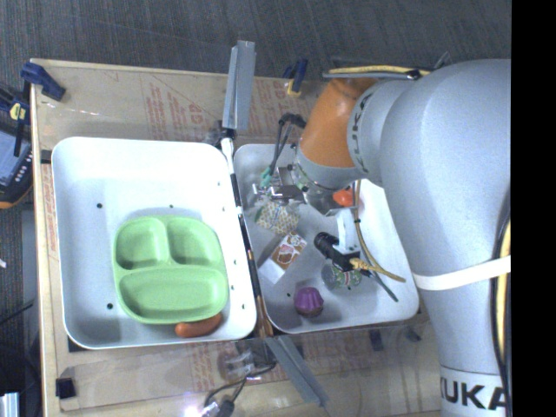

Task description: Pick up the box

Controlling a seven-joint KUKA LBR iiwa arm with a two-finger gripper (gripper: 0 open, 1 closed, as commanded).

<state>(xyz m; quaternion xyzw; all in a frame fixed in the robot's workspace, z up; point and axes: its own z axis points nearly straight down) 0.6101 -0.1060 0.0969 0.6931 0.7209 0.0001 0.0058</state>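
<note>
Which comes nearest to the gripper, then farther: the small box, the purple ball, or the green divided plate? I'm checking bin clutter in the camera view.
From the gripper, in the right bin:
1. small box, just below it.
2. purple ball, lower in the same bin.
3. green divided plate, across in the left bin.

The box (284, 254) is a small flat carton, white with an orange-brown printed face. It lies flat and askew on the floor of the right bin (387, 315). It sits close to that bin's left wall, about midway between the far and near edges.
</note>
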